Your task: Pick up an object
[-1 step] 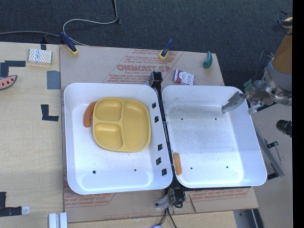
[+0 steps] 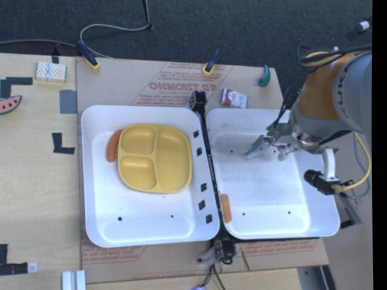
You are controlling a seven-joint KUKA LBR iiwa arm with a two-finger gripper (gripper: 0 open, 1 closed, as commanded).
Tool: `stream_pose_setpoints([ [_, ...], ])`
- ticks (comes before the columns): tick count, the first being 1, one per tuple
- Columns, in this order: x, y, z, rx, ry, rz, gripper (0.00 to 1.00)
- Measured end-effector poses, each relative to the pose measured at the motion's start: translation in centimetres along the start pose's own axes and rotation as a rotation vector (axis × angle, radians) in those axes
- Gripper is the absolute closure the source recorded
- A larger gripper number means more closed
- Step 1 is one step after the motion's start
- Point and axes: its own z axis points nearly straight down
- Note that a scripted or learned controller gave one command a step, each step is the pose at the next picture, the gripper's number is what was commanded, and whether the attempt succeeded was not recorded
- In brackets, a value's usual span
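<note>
A yellow divided plate (image 2: 154,159) lies in the left bin (image 2: 145,228). An orange sausage-shaped piece (image 2: 111,145) rests against the plate's left rim. A smaller orange piece (image 2: 225,207) lies at the left wall of the right bin (image 2: 290,225), near the front. My gripper (image 2: 268,151) hangs over the back half of the right bin, well apart from the small orange piece. Its fingers are spread open with nothing between them.
A red and white packet (image 2: 233,98) lies on the cardboard behind the right bin. Clamps (image 2: 211,62) grip the cardboard's far edge. A patterned block (image 2: 51,72) and a watermelon-slice toy (image 2: 7,104) sit far left on the bench.
</note>
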Motion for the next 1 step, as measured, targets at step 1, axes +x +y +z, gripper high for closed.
stream_pose_setpoints([
  [1,3.61,3.95,5.27,-0.008,-0.003,0.000,0.00],
])
